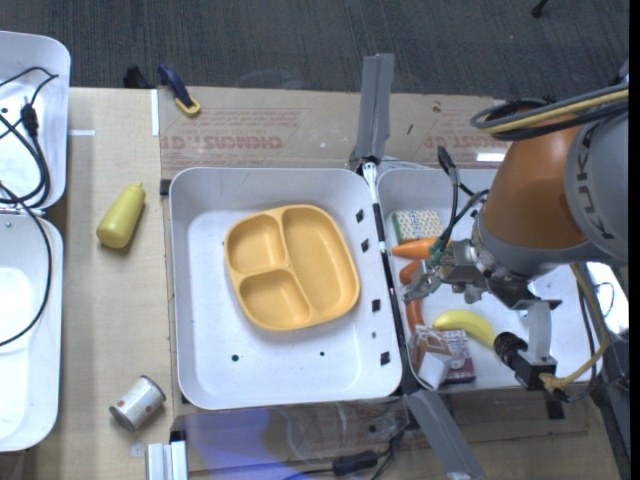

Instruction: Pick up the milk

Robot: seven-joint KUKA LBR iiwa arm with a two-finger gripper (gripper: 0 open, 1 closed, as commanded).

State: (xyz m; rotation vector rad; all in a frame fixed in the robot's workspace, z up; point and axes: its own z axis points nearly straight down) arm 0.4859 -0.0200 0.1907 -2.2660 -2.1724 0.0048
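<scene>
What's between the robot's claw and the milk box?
In the camera view, the yellow banana lies between the gripper and the milk carton, in the right bin.

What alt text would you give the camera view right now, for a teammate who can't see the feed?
The grey-and-orange arm reaches in from the right over the right bin, its gripper low among a carrot, a banana and a small carton. The left bin holds a yellow divided plate. A yellow bottle and a can lie on the bench.
</scene>
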